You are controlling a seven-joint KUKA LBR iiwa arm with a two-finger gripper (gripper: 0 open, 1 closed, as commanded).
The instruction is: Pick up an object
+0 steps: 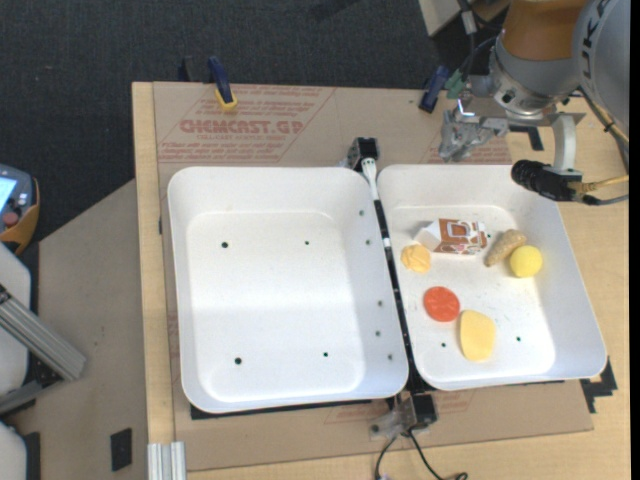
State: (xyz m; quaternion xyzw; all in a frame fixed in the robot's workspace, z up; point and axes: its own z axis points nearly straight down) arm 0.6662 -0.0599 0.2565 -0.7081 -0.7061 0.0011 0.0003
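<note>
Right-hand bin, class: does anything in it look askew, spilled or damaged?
Nothing stands out. The right bin holds a wrapped packet, a yellow ball, a red disc and a few other small pieces, all lying loose, apart and intact.

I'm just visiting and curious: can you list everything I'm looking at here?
left bin: 1, white, on the board's left half.
right bin: 1, white, beside it.
packet: 1, white and brown, right bin, far part.
small yellow-orange lump: 1, right bin, near the divider.
tan piece: 1, right bin, touching the ball.
yellow ball: 1, right bin.
red disc: 1, right bin, middle.
yellow oval piece: 1, right bin, near part.
clamps: 2, blue, board's far edge.
arm: 1, grey with orange band.
end effector: 1, metallic, above the right bin's far rim.
</note>
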